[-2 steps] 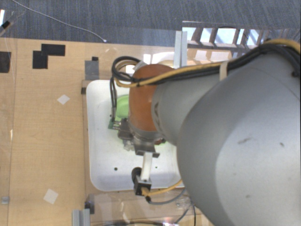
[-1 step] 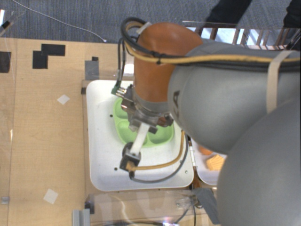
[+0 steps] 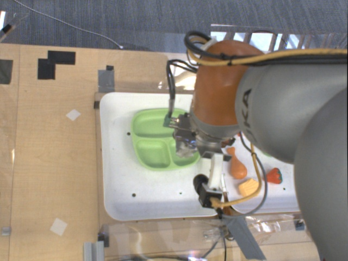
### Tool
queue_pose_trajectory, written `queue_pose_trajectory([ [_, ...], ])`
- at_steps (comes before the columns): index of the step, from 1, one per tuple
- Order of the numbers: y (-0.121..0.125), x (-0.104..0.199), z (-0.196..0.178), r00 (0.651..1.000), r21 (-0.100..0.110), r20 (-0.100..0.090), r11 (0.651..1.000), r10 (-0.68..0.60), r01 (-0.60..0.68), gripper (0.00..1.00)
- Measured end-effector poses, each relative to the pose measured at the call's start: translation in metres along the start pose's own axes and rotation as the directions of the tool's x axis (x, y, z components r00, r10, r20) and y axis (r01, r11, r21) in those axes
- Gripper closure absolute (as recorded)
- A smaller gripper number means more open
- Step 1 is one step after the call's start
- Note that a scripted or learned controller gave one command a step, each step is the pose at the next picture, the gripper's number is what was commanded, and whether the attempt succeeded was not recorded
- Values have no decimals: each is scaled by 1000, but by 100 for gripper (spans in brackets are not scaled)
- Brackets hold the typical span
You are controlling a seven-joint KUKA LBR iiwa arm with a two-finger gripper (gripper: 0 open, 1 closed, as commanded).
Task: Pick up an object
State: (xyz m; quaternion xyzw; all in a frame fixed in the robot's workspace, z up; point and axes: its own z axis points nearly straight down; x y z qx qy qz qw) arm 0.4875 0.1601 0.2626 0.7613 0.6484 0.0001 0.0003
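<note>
A green divided plate point(image 3: 154, 138) lies in the left white bin point(image 3: 117, 162), its right side hidden under the arm. My gripper point(image 3: 187, 145) hangs over the plate's right compartments, seen from above and mostly covered by the wrist. To its right lie an orange carrot-like piece point(image 3: 237, 167), a yellow piece point(image 3: 248, 187) and a red strawberry-like piece point(image 3: 274, 175). Nothing shows between the fingers.
The big grey arm with its orange band point(image 3: 220, 86) covers the right bin and much of the right half of the view. Bare wooden bench point(image 3: 49, 162) lies left of the bins, with black markers at its far edge.
</note>
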Motion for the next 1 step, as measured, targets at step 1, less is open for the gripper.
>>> queue_pose_trajectory([
  [1, 3, -18, 9, 991, -2, -1, 991, -136, 136, 100],
])
